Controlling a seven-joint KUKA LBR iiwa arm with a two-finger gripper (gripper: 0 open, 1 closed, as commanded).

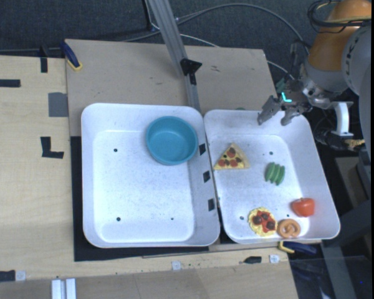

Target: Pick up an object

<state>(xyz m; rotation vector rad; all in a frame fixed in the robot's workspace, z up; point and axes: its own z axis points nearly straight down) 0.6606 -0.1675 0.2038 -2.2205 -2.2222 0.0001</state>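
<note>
My gripper [276, 115] hangs over the far right corner of the right bin [318, 167], its two dark fingers spread apart with nothing between them. Below it in that bin lie a pizza slice [231, 158], a green pepper [275, 172], a red tomato-like piece [303, 207], a small round pizza [262, 221] and an orange pretzel-like ring [289, 228]. The left bin [112, 198] holds a blue bowl [171, 140] near its far right corner.
A grey metal pole [174, 39] slants up from between the bins at the back. Black clips [207, 176] sit along the seam between the bins. The arm's orange band [336, 39] is at the upper right.
</note>
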